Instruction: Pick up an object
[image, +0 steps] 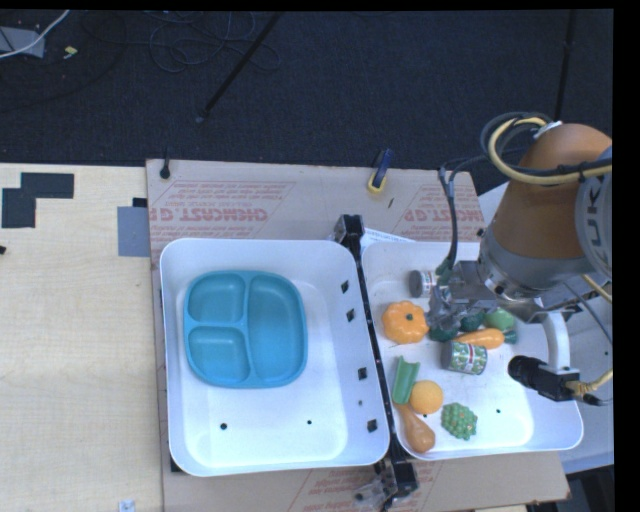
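The right white bin (540, 425) holds several toy foods: an orange pumpkin (405, 321), a small can with a green label (467, 357), a carrot-like piece (482, 338), a green stick (404, 380), an orange ball (427, 396), an orange pear shape (417, 432) and a green bumpy cluster (459, 420). My gripper (447, 316) hangs low over the middle of this bin, just right of the pumpkin and above the can. A dark green item (497, 320) lies beside it. The arm hides what lies under the wrist.
The left white bin (200, 420) holds a blue divided plate (245, 329). A black divider (362, 330) runs between the bins. A yellow and blue clamp (379, 172) sits on the cardboard behind. The arm's grey and orange body (545, 215) looms over the right bin's far side.
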